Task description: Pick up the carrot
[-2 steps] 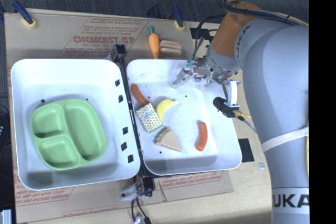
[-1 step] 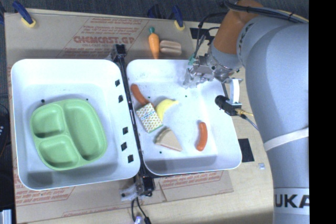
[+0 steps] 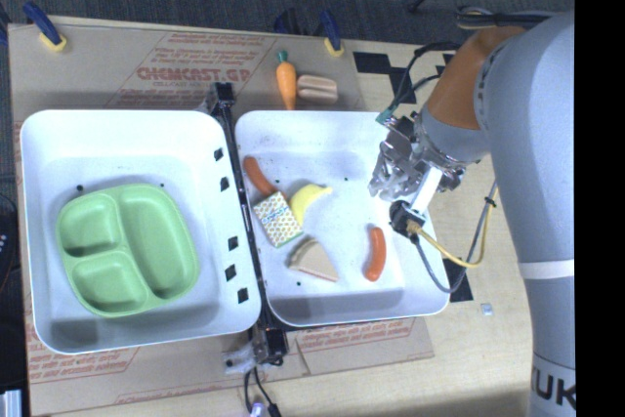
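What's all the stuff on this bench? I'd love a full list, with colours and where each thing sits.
carrot: one, orange with green top, on the cardboard behind the right bin
wooden block: one, tan, beside the carrot
sausages: two, red-orange, right bin
banana: one, yellow, right bin
checkered packet: one, right bin
sandwich wedge: one, tan, right bin
divided plate: one, green, left bin
bins: two, white
clamps: two, blue, back edge
gripper: one, over the right bin's right side

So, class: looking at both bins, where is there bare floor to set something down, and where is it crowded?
Free: left bin floor around the green plate, especially above it; right bin's top strip above the sausage and banana. Crowded: around the checkered block and sandwich wedge.
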Robot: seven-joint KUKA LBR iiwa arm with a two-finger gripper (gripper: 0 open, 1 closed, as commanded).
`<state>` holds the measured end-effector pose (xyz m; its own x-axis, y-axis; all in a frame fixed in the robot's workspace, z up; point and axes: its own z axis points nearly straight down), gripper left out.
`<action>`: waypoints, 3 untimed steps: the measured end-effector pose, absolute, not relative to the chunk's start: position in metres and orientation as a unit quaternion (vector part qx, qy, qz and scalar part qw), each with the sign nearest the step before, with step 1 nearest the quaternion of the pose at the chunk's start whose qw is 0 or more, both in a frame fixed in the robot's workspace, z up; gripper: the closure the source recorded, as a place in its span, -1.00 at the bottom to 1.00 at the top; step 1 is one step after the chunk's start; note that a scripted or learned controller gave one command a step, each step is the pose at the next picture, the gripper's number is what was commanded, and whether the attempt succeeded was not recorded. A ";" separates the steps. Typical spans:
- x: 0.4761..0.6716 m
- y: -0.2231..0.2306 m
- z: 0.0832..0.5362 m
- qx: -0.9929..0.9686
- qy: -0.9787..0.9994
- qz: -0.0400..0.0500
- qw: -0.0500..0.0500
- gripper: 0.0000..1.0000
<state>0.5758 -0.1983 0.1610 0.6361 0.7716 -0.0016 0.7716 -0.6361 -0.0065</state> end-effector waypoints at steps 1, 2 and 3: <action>0.574 -0.134 0.091 -0.897 -0.442 0.002 0.002 1.00; 0.577 -0.198 0.102 -0.774 -0.634 0.001 0.001 1.00; 0.577 -0.198 0.102 -0.774 -0.634 0.001 0.001 -1.00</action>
<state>0.5767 -0.1980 0.1015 0.1969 0.9804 -0.0006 0.9804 -0.1969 -0.0021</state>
